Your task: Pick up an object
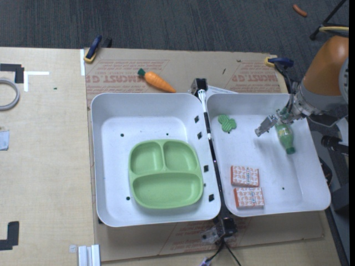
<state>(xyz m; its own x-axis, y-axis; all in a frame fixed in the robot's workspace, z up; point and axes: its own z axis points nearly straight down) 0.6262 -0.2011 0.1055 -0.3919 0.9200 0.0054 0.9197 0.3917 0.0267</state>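
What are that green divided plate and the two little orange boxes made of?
The green divided plate looks like moulded plastic: one even colour, rounded rims, a soft sheen. The two orange boxes seem to be printed cardboard, with flat faces and sharp edges, though that is less certain.

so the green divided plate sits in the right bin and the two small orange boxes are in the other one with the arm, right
Not quite: the camera view shows the green divided plate in the left bin, not the right. The two small orange boxes do lie in the other bin, where the gripper reaches in.
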